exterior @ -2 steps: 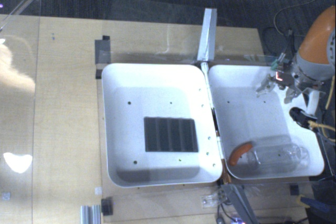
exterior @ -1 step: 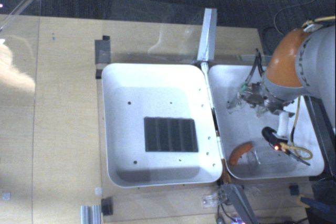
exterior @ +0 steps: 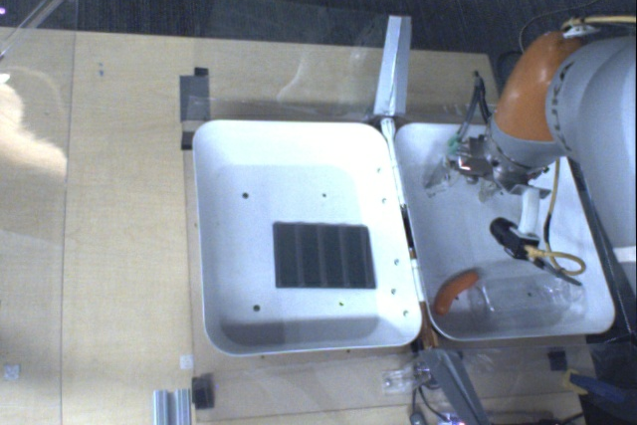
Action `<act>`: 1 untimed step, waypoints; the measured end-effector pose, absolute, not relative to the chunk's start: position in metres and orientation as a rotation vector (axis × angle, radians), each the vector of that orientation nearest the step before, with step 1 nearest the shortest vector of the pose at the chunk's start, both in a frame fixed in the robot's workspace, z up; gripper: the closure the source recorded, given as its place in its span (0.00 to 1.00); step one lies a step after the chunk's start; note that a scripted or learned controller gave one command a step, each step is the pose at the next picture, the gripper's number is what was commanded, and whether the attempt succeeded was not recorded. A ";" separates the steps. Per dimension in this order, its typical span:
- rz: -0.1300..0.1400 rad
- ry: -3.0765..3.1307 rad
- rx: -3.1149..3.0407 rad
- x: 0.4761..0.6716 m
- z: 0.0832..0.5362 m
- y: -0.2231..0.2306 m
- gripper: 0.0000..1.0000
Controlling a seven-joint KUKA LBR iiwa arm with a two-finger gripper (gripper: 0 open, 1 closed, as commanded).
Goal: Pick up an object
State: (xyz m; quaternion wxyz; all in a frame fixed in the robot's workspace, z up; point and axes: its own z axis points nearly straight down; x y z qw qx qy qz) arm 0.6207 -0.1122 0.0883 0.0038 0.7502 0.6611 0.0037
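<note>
Camera view from above: the wooden bench [exterior: 109, 244] carries two shallow white bins side by side. The left bin [exterior: 299, 149] holds a dark ribbed rectangular pad [exterior: 323, 255] lying flat near its middle. The grey arm [exterior: 587, 105] with its orange band reaches in over the right bin [exterior: 430, 244], its gripper [exterior: 468, 164] hanging above that bin's far left corner; whether it is clenched or released, I cannot tell. An orange sausage-shaped object [exterior: 455, 290] lies at the right bin's near left corner, beside a clear plastic bottle [exterior: 523, 297] along the near edge.
</note>
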 end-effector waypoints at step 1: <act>0.008 1.973 2.435 0.580 0.247 -0.152 0.00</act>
